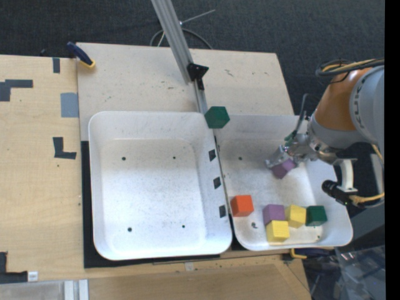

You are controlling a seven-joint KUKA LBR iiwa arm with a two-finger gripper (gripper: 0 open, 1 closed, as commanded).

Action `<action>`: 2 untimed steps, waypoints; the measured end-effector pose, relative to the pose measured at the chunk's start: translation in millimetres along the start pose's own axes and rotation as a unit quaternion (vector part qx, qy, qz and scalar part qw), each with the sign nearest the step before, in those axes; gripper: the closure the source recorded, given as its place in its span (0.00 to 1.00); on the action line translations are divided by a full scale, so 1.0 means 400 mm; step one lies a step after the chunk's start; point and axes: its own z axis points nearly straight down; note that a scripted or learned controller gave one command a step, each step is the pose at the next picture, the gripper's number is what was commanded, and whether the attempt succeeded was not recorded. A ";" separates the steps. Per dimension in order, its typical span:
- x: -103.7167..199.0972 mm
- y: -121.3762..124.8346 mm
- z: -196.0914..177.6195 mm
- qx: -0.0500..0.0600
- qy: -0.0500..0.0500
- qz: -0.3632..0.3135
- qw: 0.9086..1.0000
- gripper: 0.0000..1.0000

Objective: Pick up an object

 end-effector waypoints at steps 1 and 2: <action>0.153 0.185 -0.078 -0.004 0.000 -0.004 1.000 1.00; 0.249 0.232 -0.092 0.002 0.000 -0.002 1.000 1.00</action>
